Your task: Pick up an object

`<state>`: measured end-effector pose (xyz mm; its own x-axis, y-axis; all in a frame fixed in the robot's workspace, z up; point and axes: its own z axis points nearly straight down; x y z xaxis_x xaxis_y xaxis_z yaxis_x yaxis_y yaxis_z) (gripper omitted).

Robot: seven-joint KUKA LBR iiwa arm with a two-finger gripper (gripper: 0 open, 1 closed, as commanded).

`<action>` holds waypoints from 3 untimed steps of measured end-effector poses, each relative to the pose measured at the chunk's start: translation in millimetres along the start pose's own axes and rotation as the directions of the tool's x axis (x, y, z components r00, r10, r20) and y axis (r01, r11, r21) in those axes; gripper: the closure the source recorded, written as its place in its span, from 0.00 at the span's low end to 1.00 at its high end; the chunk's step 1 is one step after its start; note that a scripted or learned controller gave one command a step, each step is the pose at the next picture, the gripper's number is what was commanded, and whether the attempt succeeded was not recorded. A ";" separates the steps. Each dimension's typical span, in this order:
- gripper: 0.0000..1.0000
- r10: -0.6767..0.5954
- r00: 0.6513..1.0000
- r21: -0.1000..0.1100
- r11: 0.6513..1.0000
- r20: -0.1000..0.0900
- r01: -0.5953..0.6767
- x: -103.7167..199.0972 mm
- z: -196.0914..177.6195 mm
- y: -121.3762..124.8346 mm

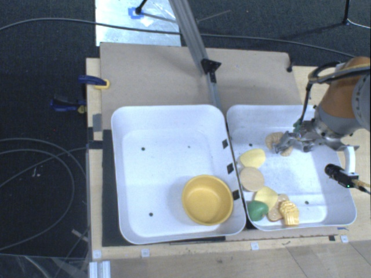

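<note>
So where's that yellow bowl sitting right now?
The yellow bowl sits in the left bin, near its front right corner, just across the divide from the small green piece.

Both white bins (168, 120) look like smooth, faintly glossy plastic; the yellow bowl (207, 199) is smooth, matt plastic; the tabletop (151, 68) is matt, brown board like cardboard or wood; the slanted pole (191, 28) is dull grey metal; the floor (40, 39) is dark rough carpet

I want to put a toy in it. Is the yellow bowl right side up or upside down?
Right side up. The yellow bowl in the left bin shows its open hollow and round rim facing upward.
</note>
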<state>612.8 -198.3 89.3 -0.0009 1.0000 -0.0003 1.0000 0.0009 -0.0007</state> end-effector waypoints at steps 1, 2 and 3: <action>1.00 -0.001 1.000 -0.005 1.000 0.001 0.001 -0.2 -13.8 1.9; 1.00 0.002 1.000 -0.007 1.000 0.002 -0.002 -5.4 -62.8 -3.9; 1.00 -0.004 1.000 -0.009 1.000 0.003 0.004 -6.0 -117.2 -1.8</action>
<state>611.1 -204.2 206.6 -0.0050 1.0000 -0.0030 1.0000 0.0050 0.0082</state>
